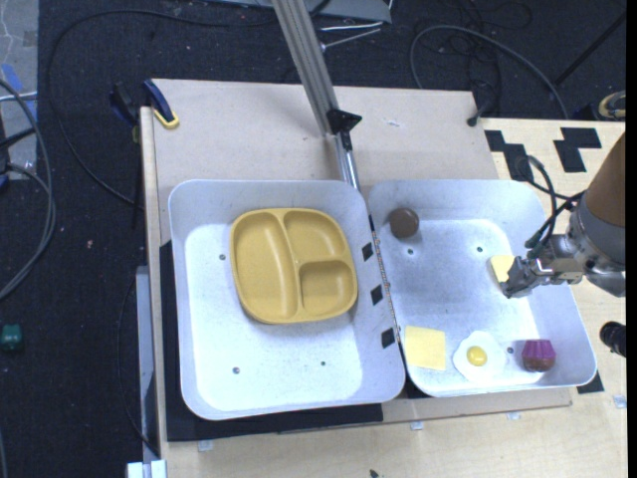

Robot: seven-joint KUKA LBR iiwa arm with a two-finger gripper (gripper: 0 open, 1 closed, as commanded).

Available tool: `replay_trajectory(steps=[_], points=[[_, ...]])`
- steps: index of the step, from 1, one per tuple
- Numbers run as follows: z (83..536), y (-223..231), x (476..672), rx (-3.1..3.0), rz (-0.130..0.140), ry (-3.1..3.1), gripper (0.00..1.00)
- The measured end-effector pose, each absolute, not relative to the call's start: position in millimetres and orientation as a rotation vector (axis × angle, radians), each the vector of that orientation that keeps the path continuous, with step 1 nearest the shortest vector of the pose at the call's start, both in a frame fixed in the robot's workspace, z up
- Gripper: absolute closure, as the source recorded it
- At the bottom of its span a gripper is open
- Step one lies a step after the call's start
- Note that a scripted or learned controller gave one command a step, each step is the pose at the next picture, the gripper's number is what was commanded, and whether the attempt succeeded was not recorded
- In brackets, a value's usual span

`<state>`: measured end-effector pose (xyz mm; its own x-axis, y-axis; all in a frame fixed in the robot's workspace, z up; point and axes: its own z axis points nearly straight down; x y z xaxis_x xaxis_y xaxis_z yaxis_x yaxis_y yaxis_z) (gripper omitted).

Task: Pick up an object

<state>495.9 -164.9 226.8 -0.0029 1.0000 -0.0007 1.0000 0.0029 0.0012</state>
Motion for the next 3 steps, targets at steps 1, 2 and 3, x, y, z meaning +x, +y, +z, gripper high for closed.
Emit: replay_trajectory(steps=[1,2,3], points=[[236.3,-114.6,514.9,2.211,0.003,2.230,1.00],[245.3,-62.7,529.6,2.211,0.003,2.231,1.00],[233.2,-15.1,545.0,2.213,0.001,2.231,1.00]])
